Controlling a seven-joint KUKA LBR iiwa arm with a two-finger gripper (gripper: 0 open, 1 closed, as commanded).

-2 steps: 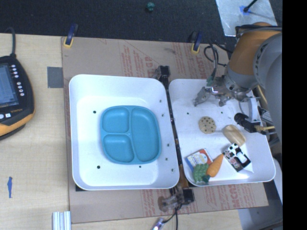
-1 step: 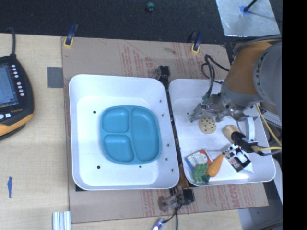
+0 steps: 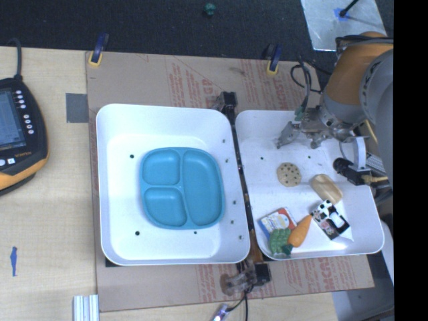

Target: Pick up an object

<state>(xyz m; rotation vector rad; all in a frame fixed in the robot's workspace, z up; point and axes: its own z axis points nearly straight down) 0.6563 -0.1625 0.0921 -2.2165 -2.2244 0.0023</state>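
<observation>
A: Any legible writing? 
B: Faint red print runs along the cardboard sheet (image 3: pixel 167 79) under the bins; too blurred to read. The small packet (image 3: pixel 276 221) and the black-and-white item (image 3: pixel 330 218) carry printing, also unreadable.

A: Gripper (image 3: pixel 301 136)? 
B: Over the far part of the right bin (image 3: pixel 257 139), metal fingers splayed wide apart, nothing between them.

A: Candidate objects? 
B: All in the right bin. Round speckled cookie (image 3: pixel 289 174), flat. Tan bread-like piece (image 3: pixel 326 187), long axis running far-left to near-right. Carrot (image 3: pixel 300 231), smooth orange, tapered, green end towards the near left, touching the packet.

A: Left bin (image 3: pixel 107 179)? 
B: Blue three-compartment plate (image 3: pixel 181 186), glossy plastic, rounded corners.
</observation>
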